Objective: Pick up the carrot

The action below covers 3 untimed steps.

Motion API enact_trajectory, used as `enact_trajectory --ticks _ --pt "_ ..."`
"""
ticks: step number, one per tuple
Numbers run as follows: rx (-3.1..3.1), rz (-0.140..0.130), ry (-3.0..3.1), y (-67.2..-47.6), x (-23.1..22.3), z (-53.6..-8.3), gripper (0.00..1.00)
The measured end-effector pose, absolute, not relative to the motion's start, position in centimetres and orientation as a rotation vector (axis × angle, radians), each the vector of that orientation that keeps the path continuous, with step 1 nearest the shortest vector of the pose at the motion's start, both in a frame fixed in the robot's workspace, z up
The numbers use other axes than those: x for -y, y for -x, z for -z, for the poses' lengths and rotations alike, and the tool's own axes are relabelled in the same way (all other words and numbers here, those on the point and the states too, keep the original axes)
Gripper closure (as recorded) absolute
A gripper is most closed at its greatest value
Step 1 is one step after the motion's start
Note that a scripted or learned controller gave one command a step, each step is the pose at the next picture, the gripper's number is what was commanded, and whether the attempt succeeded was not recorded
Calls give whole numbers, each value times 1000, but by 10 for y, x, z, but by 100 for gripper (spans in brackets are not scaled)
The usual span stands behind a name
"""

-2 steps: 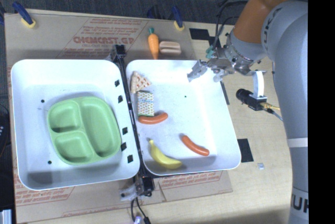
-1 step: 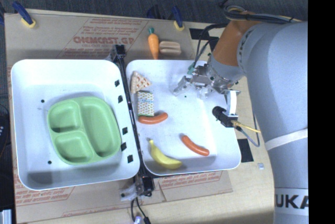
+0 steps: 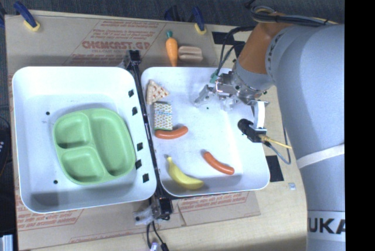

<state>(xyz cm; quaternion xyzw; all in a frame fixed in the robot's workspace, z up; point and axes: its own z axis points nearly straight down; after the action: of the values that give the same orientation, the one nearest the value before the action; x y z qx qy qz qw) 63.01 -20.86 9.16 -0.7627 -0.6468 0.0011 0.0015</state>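
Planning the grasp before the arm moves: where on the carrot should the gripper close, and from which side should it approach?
The carrot lies outside the bins, on the board just past the right bin's far rim, orange body pointing at the rim, green top away. Probably best to descend from above and close across the thick orange middle, fingers on its long sides. The gripper is over the right bin.

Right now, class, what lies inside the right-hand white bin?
Inside the right bin lie a banana, two sausages, a wafer-like snack and a patterned block. The tool hangs over its far end, covering some floor. The carrot lies outside.
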Motion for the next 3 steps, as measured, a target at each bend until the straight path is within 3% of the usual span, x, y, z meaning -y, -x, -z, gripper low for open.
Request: enact_trajectory --ticks 1,2,3 --pt "2208 -9 2238 -629 117 -92 0" --pt "2411 -9 2050 -622 114 -97 0" --pt "2503 -2 1898 -657 145 -111 0"
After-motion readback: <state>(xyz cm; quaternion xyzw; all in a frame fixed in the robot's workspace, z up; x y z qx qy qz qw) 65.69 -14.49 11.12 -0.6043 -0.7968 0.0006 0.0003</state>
